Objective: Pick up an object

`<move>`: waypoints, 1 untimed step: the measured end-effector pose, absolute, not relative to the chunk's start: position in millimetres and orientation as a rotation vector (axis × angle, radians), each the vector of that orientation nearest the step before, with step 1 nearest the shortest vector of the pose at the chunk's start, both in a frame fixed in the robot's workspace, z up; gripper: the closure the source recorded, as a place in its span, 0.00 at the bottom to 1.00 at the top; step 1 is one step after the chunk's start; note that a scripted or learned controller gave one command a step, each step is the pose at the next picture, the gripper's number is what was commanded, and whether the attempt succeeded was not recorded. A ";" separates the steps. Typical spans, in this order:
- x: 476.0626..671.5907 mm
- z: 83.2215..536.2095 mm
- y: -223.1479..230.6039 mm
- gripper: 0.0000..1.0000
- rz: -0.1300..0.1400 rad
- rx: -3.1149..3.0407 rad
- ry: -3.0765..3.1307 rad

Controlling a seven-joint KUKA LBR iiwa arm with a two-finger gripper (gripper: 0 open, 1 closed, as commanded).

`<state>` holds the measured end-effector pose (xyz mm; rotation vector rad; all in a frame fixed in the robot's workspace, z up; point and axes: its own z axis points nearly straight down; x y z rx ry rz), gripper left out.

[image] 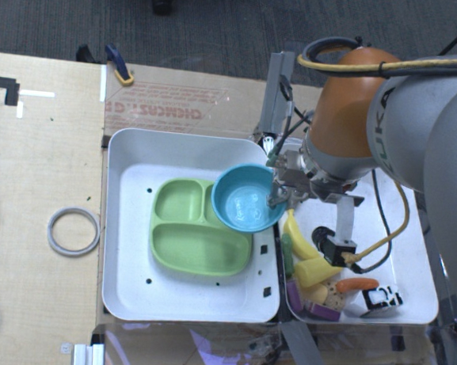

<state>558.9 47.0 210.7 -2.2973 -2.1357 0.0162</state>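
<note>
— Gripper (278, 192) sits at the centre of the frame, right at the blue bowl's (247, 198) right rim. I can't tell from up here whether it has closed on that rim.

— Where's the bowl?

— Tilted over the upper right corner of the green divided plate (199, 229), inside the left bin (121, 232), against the wall between the bins.

— Which step?

— Grasp or early lift, I judge. Next I'd want a straight rise, clearing that wall.

— Anything nearby?

— Right bin (422, 258) holds a banana (297, 237), a yellow block (314, 271) and a carrot (356, 284), lower right. Grey ring (73, 231) lies on the bench, far left.
</note>
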 end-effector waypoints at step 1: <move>531.1 267.9 16.6 1.00 0.009 -1.737 -2.613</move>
